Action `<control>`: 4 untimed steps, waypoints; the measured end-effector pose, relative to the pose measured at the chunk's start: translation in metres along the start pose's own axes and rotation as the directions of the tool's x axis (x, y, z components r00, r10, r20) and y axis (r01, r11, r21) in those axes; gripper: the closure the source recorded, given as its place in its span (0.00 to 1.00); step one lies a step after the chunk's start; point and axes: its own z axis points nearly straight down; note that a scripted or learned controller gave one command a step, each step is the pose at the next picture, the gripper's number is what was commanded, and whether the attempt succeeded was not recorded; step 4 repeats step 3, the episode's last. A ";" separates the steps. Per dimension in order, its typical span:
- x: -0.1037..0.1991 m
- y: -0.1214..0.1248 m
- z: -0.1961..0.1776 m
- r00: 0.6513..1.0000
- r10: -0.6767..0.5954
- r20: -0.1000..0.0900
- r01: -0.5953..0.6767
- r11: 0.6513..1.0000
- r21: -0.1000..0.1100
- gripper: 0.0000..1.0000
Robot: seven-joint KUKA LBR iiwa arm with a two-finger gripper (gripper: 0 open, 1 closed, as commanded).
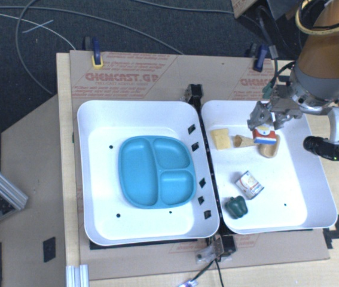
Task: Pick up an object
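While the left white plastic bin (91,160) carries your blue sectioned plate (156,171), the right white bin (304,184) holds a tan block (220,139), a small can (250,184) and a green pepper (237,207); the hand (267,125) hangs over a red-white-blue item (265,138), grip impossible to tell.

- Right bin (312,178): lower right floor bare, open approach from frame right and bottom.
- Clutter in its upper left: yellow sponge-like block (220,139), small tan piece (239,141), red-white-blue item (266,139) on a tan object (269,150), close together.
- Gripper (269,119) hangs just over that cluster, blocks top access there.
- Small can (250,184) and dark green pepper (237,206) near lower left wall, narrow gap between.
- Left bin (91,130): blue divided plate (156,171) fills centre; margins free.
- Black clips (200,166) line the divider.
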 end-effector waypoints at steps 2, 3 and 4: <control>0.099 0.021 -0.005 1.000 -0.003 -0.002 0.003 1.000 0.005 1.00; 0.159 0.028 0.011 1.000 -0.004 -0.003 0.004 1.000 0.007 1.00; 0.159 0.028 0.011 1.000 -0.004 -0.003 0.004 1.000 0.007 1.00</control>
